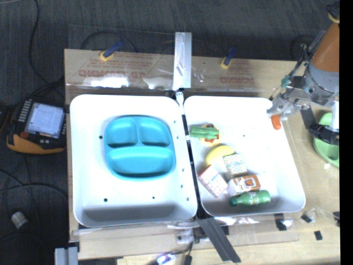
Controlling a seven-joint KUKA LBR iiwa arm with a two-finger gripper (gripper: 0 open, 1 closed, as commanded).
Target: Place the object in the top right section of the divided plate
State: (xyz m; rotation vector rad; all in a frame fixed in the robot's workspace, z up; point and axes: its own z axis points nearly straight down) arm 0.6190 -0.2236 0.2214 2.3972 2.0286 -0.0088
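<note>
You are looking at a robotics lab, not a home. Two white bins (132, 214) sit on a plywood surface (259, 73) held with clamps (112, 50), over dark carpet (49, 15) crossed by loose cables (22, 4). A control pendant (38, 127) lies on the floor at the left, and a grey-and-orange robot arm (325, 59) leans in from the right.

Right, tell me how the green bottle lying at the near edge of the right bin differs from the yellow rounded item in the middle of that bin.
The green bottle is long and narrow, lying on its side; the yellow rounded item is squat and domed. The bottle is dark green with a white cap end; the yellow item is one plain colour. The bottle sits nearest the bin's front wall, the yellow item nearer the centre. Both rest in the right white bin, away from the blue divided plate.
</note>
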